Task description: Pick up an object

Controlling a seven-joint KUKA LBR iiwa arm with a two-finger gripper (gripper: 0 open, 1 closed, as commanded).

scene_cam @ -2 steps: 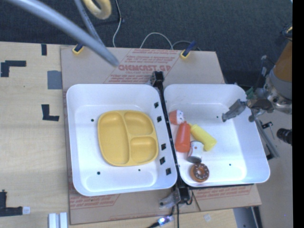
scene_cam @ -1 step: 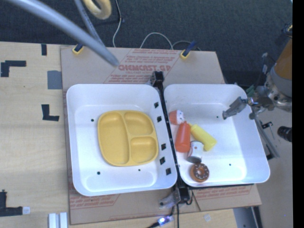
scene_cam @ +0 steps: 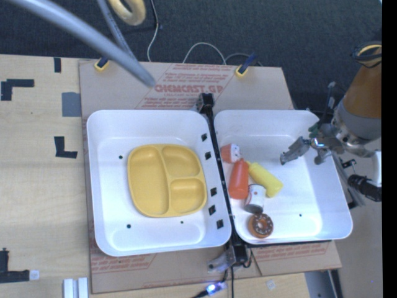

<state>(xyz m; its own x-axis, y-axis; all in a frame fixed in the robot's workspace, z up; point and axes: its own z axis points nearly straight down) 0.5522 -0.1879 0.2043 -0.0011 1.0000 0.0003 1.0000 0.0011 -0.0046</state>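
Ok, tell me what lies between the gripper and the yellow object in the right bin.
Bare white floor of the right bin. In the camera view nothing sits between the gripper and the yellow object; the other items lie further left.

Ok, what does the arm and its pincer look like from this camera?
The arm has an orange band above a grey, rounded wrist section. The pincer is dark grey metal with slim fingers, and black fittings sit beside the wrist.
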